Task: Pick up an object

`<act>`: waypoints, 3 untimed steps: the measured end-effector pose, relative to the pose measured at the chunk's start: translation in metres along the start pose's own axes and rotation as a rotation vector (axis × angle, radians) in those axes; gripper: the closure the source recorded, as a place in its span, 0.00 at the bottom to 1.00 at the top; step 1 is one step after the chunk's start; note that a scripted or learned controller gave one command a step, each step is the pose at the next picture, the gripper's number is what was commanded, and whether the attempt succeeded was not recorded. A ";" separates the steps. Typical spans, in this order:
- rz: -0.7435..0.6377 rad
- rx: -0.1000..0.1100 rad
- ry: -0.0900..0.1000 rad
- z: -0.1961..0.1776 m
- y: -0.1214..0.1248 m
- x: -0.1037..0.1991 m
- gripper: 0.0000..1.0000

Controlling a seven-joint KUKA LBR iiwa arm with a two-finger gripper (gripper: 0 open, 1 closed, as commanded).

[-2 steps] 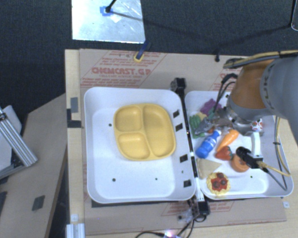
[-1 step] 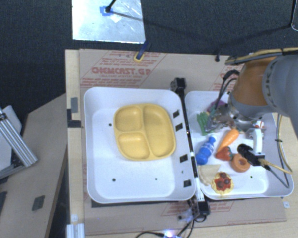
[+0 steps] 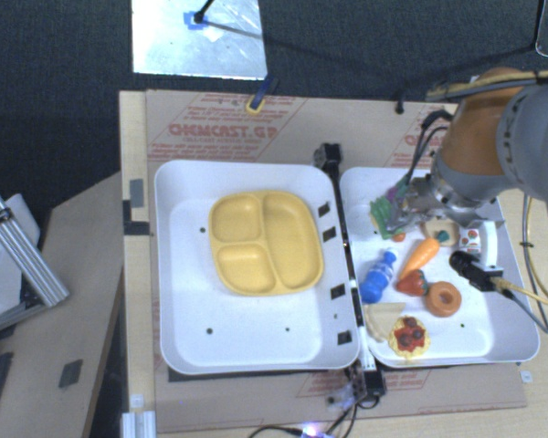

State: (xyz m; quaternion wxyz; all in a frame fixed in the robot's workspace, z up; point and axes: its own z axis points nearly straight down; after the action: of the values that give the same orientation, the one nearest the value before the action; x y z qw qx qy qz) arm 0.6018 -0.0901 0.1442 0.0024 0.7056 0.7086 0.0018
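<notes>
Right bin (image 3: 516,340), near to far: pizza slice (image 3: 408,334), donut (image 3: 443,297), blue bottle (image 3: 377,276), carrot (image 3: 420,254), green item (image 3: 383,213). Gripper (image 3: 404,217) sits low beside the green item; finger state cannot be determined. Left bin (image 3: 178,336) holds the yellow tray (image 3: 264,242).

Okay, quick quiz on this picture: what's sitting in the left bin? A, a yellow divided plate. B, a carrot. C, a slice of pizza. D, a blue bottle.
A: the yellow divided plate lies alone in the left bin, while the blue bottle, carrot and pizza slice all lie in the right bin.
</notes>
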 end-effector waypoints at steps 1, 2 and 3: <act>0.000 -0.002 0.000 -0.065 0.001 0.002 1.00; 0.000 0.002 0.001 -0.081 0.002 0.002 1.00; -0.004 0.006 0.003 -0.072 -0.013 0.047 1.00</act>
State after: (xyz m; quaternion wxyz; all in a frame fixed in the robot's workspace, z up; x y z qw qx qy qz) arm 0.5879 -0.0427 0.2159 -0.0006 0.7043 0.7099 0.0005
